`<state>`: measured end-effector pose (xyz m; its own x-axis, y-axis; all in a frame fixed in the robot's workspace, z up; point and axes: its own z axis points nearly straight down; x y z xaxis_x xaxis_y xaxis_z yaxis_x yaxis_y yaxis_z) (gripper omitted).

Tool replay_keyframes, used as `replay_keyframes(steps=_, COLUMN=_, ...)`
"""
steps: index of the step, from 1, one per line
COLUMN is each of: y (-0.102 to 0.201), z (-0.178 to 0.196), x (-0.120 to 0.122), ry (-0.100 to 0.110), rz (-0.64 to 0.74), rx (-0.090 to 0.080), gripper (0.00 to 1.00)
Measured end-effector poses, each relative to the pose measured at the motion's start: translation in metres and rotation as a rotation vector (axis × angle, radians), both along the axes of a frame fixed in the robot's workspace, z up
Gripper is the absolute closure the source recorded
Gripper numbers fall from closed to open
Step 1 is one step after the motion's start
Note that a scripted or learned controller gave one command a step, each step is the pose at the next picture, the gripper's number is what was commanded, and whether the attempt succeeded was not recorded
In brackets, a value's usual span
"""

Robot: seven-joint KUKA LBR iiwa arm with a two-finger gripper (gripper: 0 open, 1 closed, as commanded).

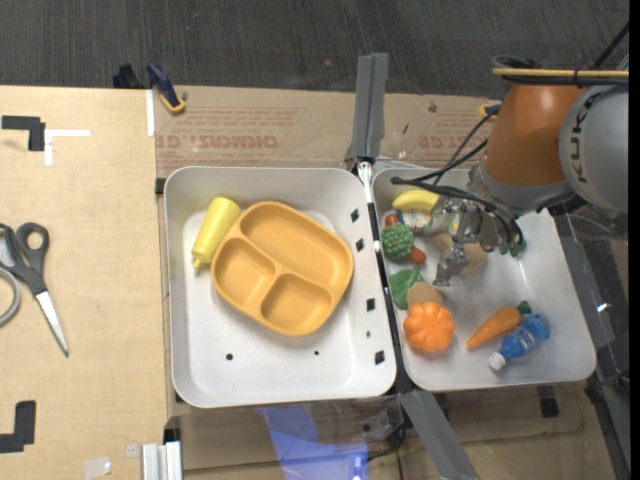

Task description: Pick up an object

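The right bin [561, 286] holds several toy foods: a yellow banana [415, 201], a bumpy green fruit [398, 241], a green leaf piece [404, 285], an orange pumpkin [429, 328], a carrot [494, 327] and a small blue bottle [523, 338]. My gripper [452, 265] hangs low over the bin's middle, just right of the green fruit and above the pumpkin. A tan piece [473, 261] lies right beside it, and another tan piece [424, 294] sits just below. The view does not show anything held.
The left bin [184, 308] bears an orange divided plate [283, 266] and a yellow bottle [214, 230] at its upper left. Scissors [36, 280] lie on the wooden bench far left. Cables run from the arm [535, 138] over the right bin's back edge.
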<state>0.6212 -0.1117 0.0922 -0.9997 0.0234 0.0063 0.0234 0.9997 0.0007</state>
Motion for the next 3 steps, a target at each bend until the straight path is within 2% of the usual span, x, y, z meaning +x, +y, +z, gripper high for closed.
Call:
replay_keyframes(steps=1, y=0.013, z=-0.003, x=0.005, ry=0.022, rz=-0.206, rx=-0.006, gripper=0.0)
replay_keyframes(steps=2, y=0.017, z=-0.003, x=-0.002, ry=0.01, rz=-0.289, rx=-0.003, gripper=0.0)
replay_keyframes(steps=3, y=0.012, z=0.0, x=-0.015, ry=-0.006, rz=-0.565, rx=-0.003, gripper=0.0)
